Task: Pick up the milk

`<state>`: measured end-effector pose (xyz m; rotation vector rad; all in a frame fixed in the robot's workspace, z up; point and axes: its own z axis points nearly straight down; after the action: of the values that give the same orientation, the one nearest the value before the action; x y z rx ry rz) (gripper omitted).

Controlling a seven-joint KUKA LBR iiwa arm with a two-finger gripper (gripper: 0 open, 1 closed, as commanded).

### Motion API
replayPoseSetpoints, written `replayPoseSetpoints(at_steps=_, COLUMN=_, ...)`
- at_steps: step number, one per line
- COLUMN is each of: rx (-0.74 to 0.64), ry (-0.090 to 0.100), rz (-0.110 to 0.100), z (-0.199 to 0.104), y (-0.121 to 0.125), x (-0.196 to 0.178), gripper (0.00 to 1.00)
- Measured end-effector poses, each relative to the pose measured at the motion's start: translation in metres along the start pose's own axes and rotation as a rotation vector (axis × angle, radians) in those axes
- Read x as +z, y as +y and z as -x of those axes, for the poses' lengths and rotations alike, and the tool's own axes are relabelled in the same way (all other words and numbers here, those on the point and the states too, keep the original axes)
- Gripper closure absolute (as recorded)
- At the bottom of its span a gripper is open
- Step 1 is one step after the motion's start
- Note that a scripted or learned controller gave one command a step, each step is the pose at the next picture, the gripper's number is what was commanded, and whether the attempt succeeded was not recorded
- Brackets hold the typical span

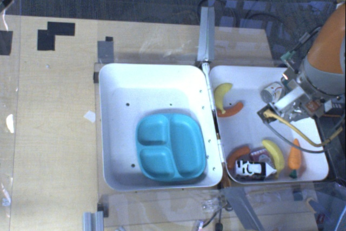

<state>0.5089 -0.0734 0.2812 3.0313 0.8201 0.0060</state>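
Milk here looks to be the small black-and-white, cow-patterned carton (pixel 253 169) lying on its side against the near wall of the shallow right white bin (pixel 254 81). It is crowded. A red rounded piece (pixel 237 156) touches it on the side towards the bins' shared wall, a yellow plastic banana (pixel 274 153) lies just beside its other end, and an orange toy carrot (pixel 293 158) stands a little further along the near wall.

The grey arm with the orange band (pixel 327 57) reaches in over the far right part of the same bin. Its gripper (pixel 296 107) hangs above bare bin floor, well apart from the carton. Nothing can be seen in its hold, and I cannot tell whether it is open or closed.

I judge the step in hand to be the approach: the carton is untouched and not yet lifted. The next move calls for travel towards the near wall until the gripper is above the carton. Then comes a descent lined up across the carton's narrow width, so the banana and the red piece are not caught with it. The bin wall close behind leaves little room on that side.

The blue divided plastic plate (pixel 172 146) in the left white bin (pixel 116 116) plays no part.
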Motion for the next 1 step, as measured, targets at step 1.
replayPoseSetpoints(at_steps=1, rx=0.291, ry=0.002, rz=0.002, z=0.0096, y=0.0079, x=-0.1346, gripper=1.00)
